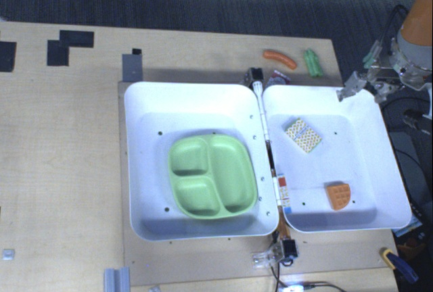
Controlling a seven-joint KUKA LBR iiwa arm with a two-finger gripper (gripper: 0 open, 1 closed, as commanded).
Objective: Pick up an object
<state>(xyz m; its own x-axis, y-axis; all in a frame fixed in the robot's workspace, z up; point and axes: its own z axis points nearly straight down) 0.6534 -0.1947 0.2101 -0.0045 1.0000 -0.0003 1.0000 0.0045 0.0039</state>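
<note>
The right bin holds two loose things. A small block with a white and yellow-dotted pattern lies near its middle. An orange waffle-like piece lies near its front wall. My gripper hangs over the bin's far right corner, up and to the right of the patterned block and well apart from both things. Above the wrist, the arm's orange band is at the right edge. In the left bin rests a light green divided plate.
An orange sausage-shaped toy and a green toy lie on the bench just beyond the bins. Black clips and a white rod sit along the seam between the bins. Cables run at the right edge.
</note>
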